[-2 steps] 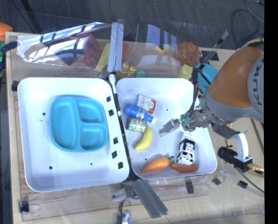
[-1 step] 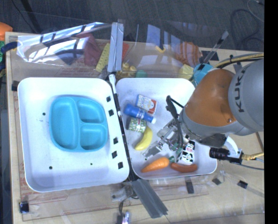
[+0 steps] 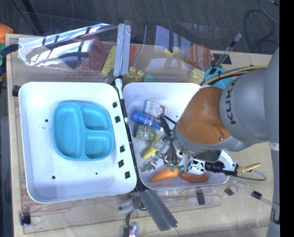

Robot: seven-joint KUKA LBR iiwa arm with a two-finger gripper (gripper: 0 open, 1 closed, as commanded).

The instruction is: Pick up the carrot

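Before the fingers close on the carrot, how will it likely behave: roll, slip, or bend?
The carrot looks smooth and tapered, so it may slip toward its thin end when squeezed. It appears rigid, probably a light toy, so it should not bend. It lies near the right bin's front wall beside a red item, so a push may roll it only a little.

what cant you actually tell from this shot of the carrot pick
- Pincer: its fingers blend into the clutter in the camera view, so open or shut is unclear.
- Carrot: contact with the pincer is too small to judge.
- Right bin: the arm's orange band hides much of its floor.
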